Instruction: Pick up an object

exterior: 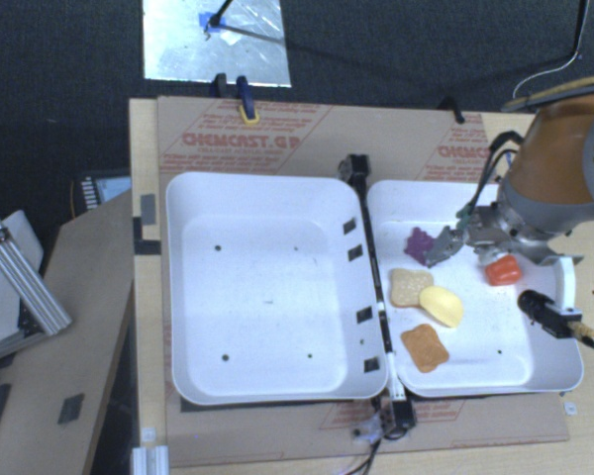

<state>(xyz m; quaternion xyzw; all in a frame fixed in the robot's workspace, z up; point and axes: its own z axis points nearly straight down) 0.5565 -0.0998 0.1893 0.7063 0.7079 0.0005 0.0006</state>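
The right-hand white bin [549,369] holds all five loose items and is taken as the landmark for this report.

The gripper [444,249] hangs over the bin's upper middle, its grey wrist and orange band entering from the bin's right side. A small purple object [419,239] lies immediately beside the fingertips, on the side toward the divider [368,265] between the two bins. It appears touching or nearly touching the tips, but it cannot be confirmed as lying between them. Whether the jaws stand apart or together cannot be told; the fingers read as one dark grey mass at this angle.

Other candidates, relative to the same bin:
- A red object [503,269] lies toward the right wall, below the wrist.
- A pale tan piece [410,286] and a yellow lemon-like piece [442,305] lie touching at bin centre.
- An orange-brown biscuit-like piece [425,347] lies toward the near wall.

Judgement: the purple object is the nearest target. It sits off the tips toward the divider, so the coming move likely requires a short shift that way to straddle it before closing. No grasp is established.
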